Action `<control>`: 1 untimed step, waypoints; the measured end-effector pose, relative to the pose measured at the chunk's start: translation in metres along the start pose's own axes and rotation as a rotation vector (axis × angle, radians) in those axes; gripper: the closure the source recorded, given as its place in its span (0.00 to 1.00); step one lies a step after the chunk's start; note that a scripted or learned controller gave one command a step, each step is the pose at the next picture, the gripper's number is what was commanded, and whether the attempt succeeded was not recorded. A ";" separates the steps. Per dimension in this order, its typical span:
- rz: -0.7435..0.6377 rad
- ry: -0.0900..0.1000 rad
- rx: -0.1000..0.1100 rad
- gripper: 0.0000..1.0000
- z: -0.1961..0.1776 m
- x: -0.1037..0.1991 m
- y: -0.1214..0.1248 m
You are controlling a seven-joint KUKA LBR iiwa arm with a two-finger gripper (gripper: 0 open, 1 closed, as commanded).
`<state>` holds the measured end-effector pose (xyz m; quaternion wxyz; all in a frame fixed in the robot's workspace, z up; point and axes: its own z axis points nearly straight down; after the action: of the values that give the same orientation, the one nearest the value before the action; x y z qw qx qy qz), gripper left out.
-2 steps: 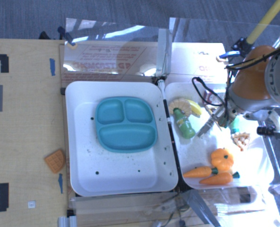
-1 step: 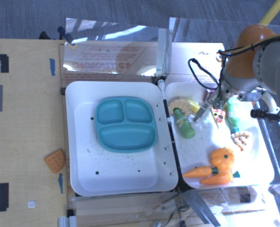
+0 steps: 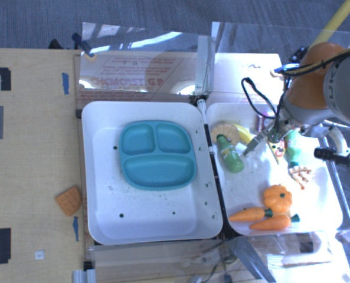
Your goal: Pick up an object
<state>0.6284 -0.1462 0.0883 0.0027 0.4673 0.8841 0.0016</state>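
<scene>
**Object counts, both bins**

Two white bins: left bin (image 3: 98,217), right bin (image 3: 325,208). One teal divided plate (image 3: 157,155), centre of frame. Two carrots (image 3: 263,219) lower right. One orange pumpkin-like piece (image 3: 278,198) just above them. One green bottle (image 3: 229,155). One yellow item (image 3: 243,133), partly hidden. One waffle piece (image 3: 69,200) at lower left, on the bench. One small teal-green item (image 3: 293,149), type unclear.

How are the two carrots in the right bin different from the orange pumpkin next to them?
The carrots are long and tapered and lie flat; the pumpkin is round and squat. The carrots lie nearer the front edge of the right bin, the pumpkin just behind them. Both are orange.
</scene>
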 end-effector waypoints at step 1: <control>0.219 0.006 0.039 0.00 0.000 0.009 0.043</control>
<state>0.6589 -0.1150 0.0884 -0.0092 0.5613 0.8275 -0.0139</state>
